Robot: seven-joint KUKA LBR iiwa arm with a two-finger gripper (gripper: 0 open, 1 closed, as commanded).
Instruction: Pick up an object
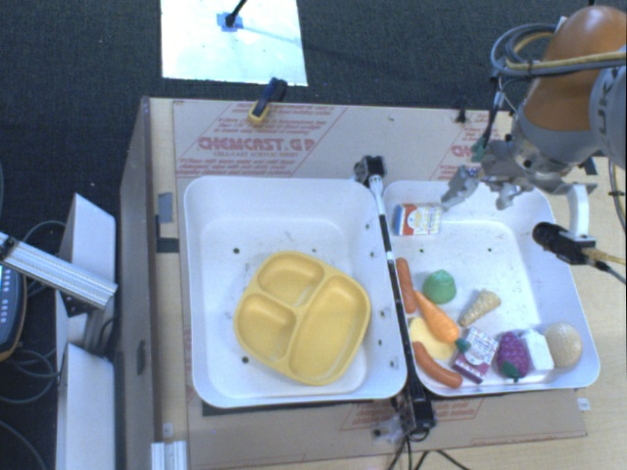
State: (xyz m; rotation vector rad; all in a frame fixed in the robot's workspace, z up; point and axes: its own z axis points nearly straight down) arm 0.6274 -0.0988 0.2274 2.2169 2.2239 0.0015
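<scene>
One small carton (pixel 418 220) nearest the pincer (pixel 482 190), probably light and stiff; grip its flat sides; fingers look apart, empty.

The grey arm with its orange band enters at the upper right, its gripper (pixel 483 190) pointing down, fingers spread apart.

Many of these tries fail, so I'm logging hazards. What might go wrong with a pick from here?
1. The toys crowd the right white bin: the orange plastic carrot lies against the yellow piece, so closing fingers may nudge neighbours.
2. The small white and red carton sits close to the bin's far wall, leaving little finger room.
3. The gripper hovers over the far rim, off any toy.
</scene>
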